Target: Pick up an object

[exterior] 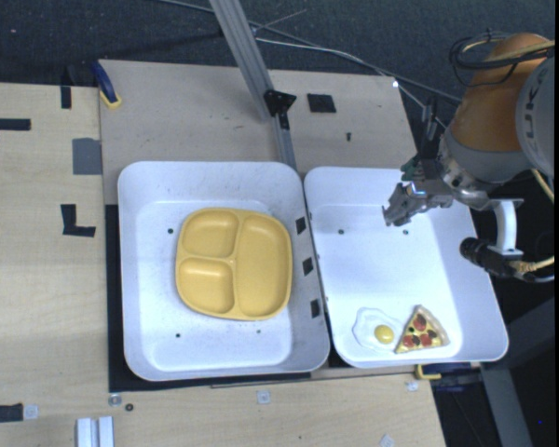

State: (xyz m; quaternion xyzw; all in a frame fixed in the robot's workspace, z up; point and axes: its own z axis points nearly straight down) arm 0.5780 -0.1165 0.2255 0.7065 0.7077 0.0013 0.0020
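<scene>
We cannot tell how our dark two-finger gripper (pixel 401 208) stands; nothing shows in its grasp. It hangs over the shallow white right bin (pixel 466 277), upper part. Well apart, at that bin's near edge, lie a toy fried egg (pixel 374 330) and, touching it, a toy pizza slice (pixel 421 331). A yellow sectioned plastic plate (pixel 234 263) sits in the left white bin (pixel 149 250).

The grey arm (pixel 503 110) with its orange band reached in from the right, wrist bent downward, and its hand (pixel 402 205) hung low, pointing down and leftward.
</scene>
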